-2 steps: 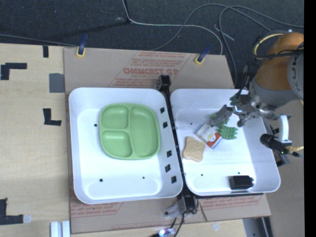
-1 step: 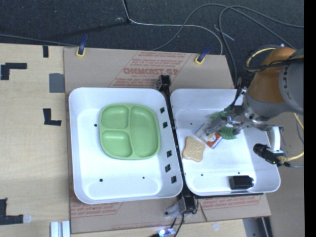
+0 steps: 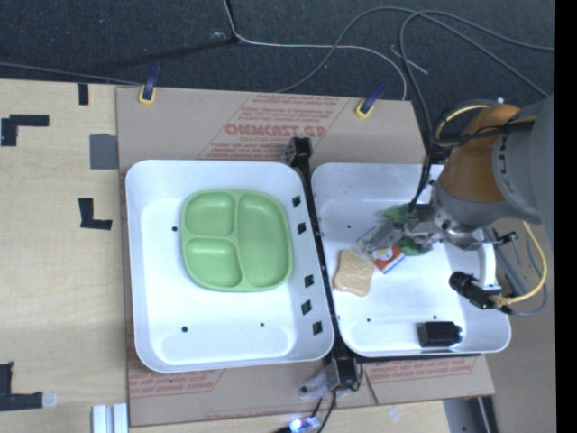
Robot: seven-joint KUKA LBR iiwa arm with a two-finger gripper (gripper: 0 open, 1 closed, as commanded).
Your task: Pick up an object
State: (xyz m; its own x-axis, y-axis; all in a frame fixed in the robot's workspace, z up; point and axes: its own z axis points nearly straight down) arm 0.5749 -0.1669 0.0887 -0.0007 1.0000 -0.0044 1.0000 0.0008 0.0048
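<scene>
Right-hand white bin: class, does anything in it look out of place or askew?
Nothing looks damaged or spilled. The tan sponge-like block lies tilted near the right-hand white bin wall, and small items sit jumbled beside the gripper.

A green divided plate lies in the left bin; cables trail behind.

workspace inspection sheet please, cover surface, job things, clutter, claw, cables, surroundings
surface: cardboard sheet on a wooden bench, bearing a left bin and a right bin
job's things: tan sponge-like block, small red and white item, green item, black object, all in the right bin
clutter: green divided plate in the left bin
claw: claw low in the right bin, beside the small items
cables: grey cables across the dark floor
surroundings: two clamps on the cardboard's far edge
</scene>
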